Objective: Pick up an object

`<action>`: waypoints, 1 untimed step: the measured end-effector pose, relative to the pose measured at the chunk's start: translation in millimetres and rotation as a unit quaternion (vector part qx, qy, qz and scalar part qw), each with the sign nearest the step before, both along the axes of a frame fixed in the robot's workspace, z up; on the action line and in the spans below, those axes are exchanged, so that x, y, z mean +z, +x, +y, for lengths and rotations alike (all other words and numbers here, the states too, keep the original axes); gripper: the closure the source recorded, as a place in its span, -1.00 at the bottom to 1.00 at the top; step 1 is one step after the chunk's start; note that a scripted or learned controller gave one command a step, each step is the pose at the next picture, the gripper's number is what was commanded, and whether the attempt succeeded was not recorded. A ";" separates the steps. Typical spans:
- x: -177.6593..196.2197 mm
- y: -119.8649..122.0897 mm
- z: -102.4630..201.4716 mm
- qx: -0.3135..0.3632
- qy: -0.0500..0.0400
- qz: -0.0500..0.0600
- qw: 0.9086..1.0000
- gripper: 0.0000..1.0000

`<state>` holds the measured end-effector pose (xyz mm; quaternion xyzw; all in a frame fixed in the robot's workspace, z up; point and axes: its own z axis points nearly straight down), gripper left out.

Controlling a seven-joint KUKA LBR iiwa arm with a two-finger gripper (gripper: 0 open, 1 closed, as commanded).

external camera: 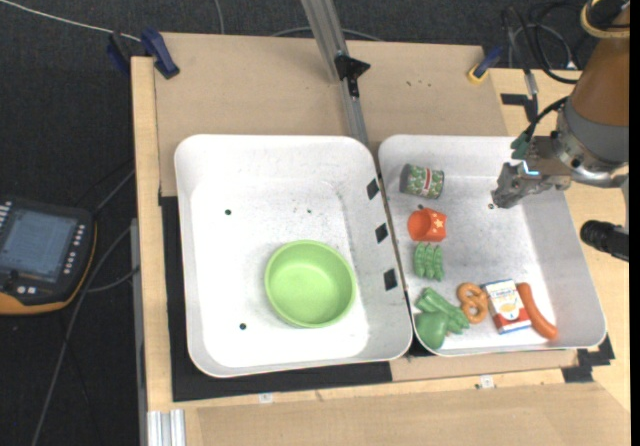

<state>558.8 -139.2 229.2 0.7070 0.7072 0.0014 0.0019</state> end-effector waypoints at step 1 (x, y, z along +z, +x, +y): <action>35.4 0.7 0.0 0.000 0.000 0.001 1.000 1.00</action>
